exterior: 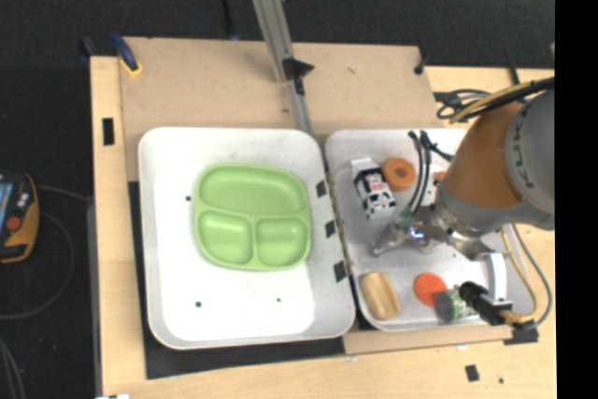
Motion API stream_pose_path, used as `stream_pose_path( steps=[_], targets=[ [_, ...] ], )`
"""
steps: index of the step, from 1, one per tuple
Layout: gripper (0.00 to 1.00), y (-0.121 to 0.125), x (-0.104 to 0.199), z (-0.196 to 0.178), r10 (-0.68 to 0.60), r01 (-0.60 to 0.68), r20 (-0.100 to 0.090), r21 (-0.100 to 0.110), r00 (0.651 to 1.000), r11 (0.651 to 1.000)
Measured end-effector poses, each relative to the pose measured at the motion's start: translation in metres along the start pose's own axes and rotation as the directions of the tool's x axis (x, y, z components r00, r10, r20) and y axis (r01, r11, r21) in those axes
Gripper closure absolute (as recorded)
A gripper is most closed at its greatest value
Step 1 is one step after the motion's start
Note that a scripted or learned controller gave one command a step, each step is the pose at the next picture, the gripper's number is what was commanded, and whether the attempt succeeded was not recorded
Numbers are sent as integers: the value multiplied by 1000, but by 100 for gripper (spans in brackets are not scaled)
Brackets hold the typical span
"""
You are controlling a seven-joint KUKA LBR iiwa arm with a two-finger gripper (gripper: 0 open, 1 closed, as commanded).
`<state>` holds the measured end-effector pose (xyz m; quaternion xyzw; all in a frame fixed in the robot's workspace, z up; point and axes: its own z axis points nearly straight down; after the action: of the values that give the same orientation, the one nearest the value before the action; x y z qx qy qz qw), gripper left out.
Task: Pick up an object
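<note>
Camera view: the hand [391,241] hangs low in the right bin [348,201]; whether it grips anything cannot be told. A tan bread-like piece [379,293] lies just below it, an orange ring [400,174] above, an orange ball [430,288] below-right.

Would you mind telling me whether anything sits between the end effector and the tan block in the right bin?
Nothing visible does: bare bin floor lies between the end effector and the tan block.
</note>
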<state>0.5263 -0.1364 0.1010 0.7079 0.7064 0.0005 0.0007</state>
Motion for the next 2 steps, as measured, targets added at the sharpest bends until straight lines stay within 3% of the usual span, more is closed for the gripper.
stream_pose_path(
  steps=[1, 2],
  targets=[
    [100, 2, -2, -12, 5, -5, 1, -6, 1000, 1000],
    [100, 6, -5, -76, -5, 5, 2, -6, 1000, 1000]
  ],
)
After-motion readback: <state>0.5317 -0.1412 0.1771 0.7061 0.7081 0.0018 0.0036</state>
